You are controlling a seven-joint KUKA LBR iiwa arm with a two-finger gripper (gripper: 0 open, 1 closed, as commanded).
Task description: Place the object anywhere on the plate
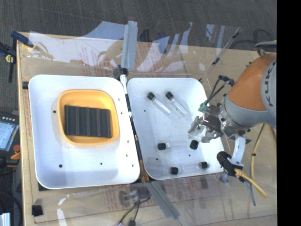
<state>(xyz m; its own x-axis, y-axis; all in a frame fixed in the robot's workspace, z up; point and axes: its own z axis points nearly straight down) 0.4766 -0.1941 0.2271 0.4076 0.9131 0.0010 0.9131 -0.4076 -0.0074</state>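
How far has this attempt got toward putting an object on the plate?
Nothing looks placed so far: the yellow plate in the left bin carries only its dark ribbed insert. In hand: the gripper sits low over the right bin, near the clear capped tubes and small black caps, with nothing visibly between its fingers. Left to do: grasping an object, carrying it across and setting it down.

Two smooth white plastic bins (82, 175) sit on a pale wooden bench (56, 51). The yellow plate (70, 100) looks glossy, its dark ribbed insert (88, 121) matt. Clear tubes (176, 103), possibly glass, carry black caps. The gripper (202, 128) is bare metal.
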